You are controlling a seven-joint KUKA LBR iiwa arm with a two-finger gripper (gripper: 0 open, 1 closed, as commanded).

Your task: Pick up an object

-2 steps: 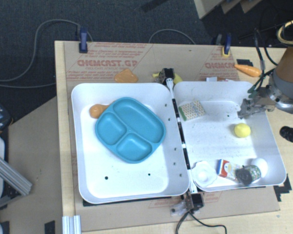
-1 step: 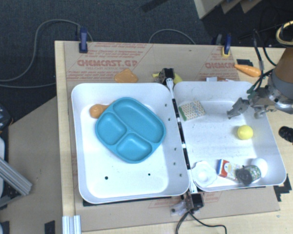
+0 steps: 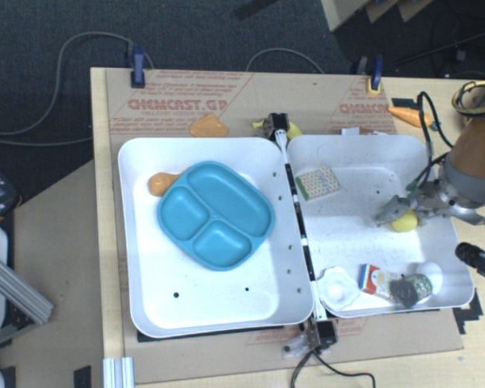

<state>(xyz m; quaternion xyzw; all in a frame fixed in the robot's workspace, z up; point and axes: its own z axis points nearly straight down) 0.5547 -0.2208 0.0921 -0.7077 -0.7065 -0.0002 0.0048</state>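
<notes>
The gripper (image 3: 398, 213) is low inside the right bin (image 3: 364, 156), near the bin's right edge, about halfway between its far and near sides. Its grey fingers (image 3: 388, 214) point to the left, and a small yellow object (image 3: 404, 222) sits right at their tips, touching them. From this angle it cannot be told whether the fingers are closed on the yellow object or only rest beside it.

In the same bin, a checkered green and white packet (image 3: 318, 183) lies near the far left corner, well apart from the gripper. Along the near edge there are three things in a row: a white round cup (image 3: 337, 287) in the near left corner, a small red, white and blue carton (image 3: 373, 280) beside it, and a dark crumpled object (image 3: 411, 288) just to the right of the carton. None of them is close to the fingers.

The left bin (image 3: 145, 297) carries a blue divided plate (image 3: 216, 214) in its middle, tilted a little. An orange round object (image 3: 160, 183) touches the plate's far left side. On the bench (image 3: 105, 217) behind the bins lies an orange piece (image 3: 208, 125), and a carrot-like object (image 3: 406, 115) lies near the far right corner.
</notes>
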